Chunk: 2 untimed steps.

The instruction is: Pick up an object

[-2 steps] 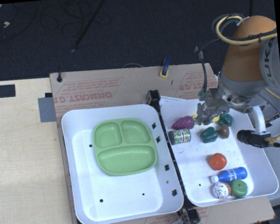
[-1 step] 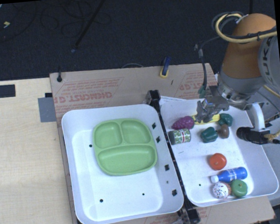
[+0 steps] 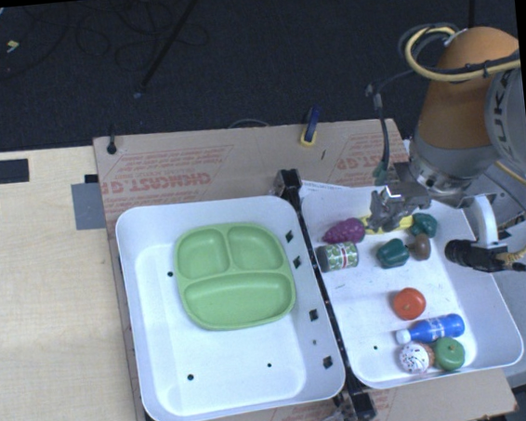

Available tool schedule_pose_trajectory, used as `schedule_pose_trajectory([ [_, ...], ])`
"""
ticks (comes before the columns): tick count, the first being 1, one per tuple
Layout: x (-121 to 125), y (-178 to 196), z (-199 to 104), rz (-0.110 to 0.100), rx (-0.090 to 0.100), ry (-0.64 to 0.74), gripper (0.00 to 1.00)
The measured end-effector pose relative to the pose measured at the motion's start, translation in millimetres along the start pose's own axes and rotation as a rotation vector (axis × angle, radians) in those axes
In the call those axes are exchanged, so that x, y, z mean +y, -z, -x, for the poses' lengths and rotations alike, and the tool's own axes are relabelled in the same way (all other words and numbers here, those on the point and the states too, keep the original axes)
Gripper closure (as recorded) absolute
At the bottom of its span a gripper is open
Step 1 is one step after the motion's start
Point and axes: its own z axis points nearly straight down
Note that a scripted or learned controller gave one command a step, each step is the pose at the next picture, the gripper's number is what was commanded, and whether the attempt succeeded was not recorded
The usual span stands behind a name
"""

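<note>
Nothing is seen lifted yet: the gripper (image 3: 389, 208) is placed low in the right bin (image 3: 374, 333) near the purple grape bunch (image 3: 344, 232) and the green pepper (image 3: 392, 253), and whether its jaws are spread or pressed together cannot be told.

Grey arm reaching from right, claw (image 3: 386, 207) lowered

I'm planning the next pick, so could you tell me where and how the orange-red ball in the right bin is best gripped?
Grip the orange-red ball across its widest middle, coming straight down from above. It is round, so any pair of opposite sides would likely serve, and it sits apart from the blue bottle below it, with bare floor of the right bin on its left.
</note>
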Motion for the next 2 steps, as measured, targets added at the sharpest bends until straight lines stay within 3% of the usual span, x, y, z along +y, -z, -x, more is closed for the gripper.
schedule_pose_trajectory([
  [1,-4,-3,-15,-0.001,0.001,0.001,1.0],
  [2,-5,-14,0,-0.001,-0.001,-0.001,1.0],
])
